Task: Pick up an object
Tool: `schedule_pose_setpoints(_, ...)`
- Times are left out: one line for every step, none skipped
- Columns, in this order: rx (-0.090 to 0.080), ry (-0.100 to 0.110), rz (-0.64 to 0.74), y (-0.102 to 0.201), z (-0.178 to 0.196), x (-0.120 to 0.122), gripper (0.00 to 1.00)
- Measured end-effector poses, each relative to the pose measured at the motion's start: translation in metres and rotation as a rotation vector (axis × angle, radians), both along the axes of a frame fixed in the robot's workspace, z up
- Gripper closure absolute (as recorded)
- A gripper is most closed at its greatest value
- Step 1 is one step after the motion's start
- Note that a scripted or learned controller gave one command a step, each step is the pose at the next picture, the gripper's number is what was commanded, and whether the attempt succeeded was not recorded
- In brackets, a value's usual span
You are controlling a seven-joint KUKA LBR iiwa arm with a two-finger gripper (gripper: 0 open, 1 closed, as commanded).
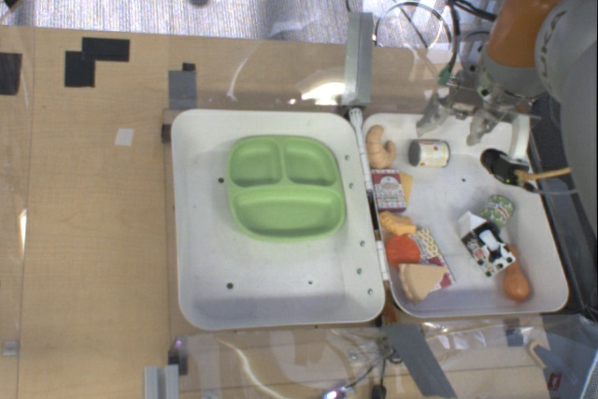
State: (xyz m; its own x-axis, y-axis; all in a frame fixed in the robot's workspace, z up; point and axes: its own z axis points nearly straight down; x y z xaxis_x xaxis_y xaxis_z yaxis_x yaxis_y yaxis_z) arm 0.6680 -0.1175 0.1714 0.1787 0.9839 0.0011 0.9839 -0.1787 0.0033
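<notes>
- Nothing is lifted yet, as we judge it: our gripper [461, 120] hangs over the far side of the right bin [551, 287] with its fingers spread and nothing between them.
- Nearest to it we see a small can [430, 152] lying on its side, just beside the fingers, apart from them.
- Left to do: descend, close on something, raise it.
- Packets in that bin, such as the red box [390, 191], carry print too small for us to read.
- Over in the left bin [201, 294] a green tray [285, 186] sits alone.

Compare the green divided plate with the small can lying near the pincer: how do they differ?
The green divided plate is far larger than the small can. The plate lies flat in the left bin; the can lies on its side in the right bin. The plate is green, the can pale. Both rest untouched.
</notes>
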Motion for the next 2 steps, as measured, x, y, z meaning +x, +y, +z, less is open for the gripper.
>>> schedule_pose_setpoints(-0.002,-0.003,0.156,-0.013,-0.074,0.002,0.00)
schedule_pose_setpoints(-0.003,-0.010,0.161,-0.012,-0.061,0.005,1.00)
